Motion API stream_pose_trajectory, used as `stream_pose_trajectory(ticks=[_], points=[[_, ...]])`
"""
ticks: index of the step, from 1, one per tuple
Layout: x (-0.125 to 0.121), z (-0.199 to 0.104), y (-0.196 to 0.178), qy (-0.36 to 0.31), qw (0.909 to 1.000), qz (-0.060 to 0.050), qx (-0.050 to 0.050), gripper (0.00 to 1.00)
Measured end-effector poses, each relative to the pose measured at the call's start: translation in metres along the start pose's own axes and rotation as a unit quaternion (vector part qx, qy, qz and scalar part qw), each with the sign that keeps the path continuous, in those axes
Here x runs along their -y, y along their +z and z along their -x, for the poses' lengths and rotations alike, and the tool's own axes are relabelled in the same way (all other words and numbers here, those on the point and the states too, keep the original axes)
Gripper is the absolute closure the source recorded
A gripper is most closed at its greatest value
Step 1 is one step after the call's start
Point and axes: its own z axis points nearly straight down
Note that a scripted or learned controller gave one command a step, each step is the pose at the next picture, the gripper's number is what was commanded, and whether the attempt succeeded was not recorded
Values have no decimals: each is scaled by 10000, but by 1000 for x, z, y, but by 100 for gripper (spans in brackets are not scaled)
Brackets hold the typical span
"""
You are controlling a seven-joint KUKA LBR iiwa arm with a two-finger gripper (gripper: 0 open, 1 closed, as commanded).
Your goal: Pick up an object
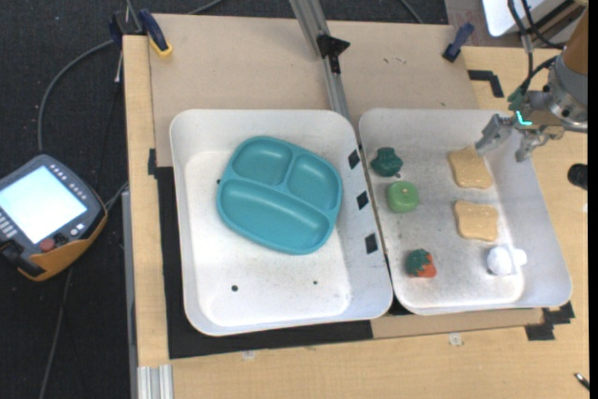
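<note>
Camera view: tan toast slice (469,169), flat, square-edged, below gripper (505,137).

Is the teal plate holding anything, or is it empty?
Empty. The teal plate in the left bin shows three bare compartments; all the small items lie in the right bin.

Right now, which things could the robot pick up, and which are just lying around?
For the job:
end effector
two toast pieces
green apple
dark green toy
red and green toy
white ball

Just lying about:
teal divided plate
handheld screen
blue clamps
</note>
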Motion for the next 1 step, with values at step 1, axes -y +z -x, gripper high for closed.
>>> stream_pose_trajectory(ticks=[1], points=[[-1,0,-2,-5,10000,22,5,0]])
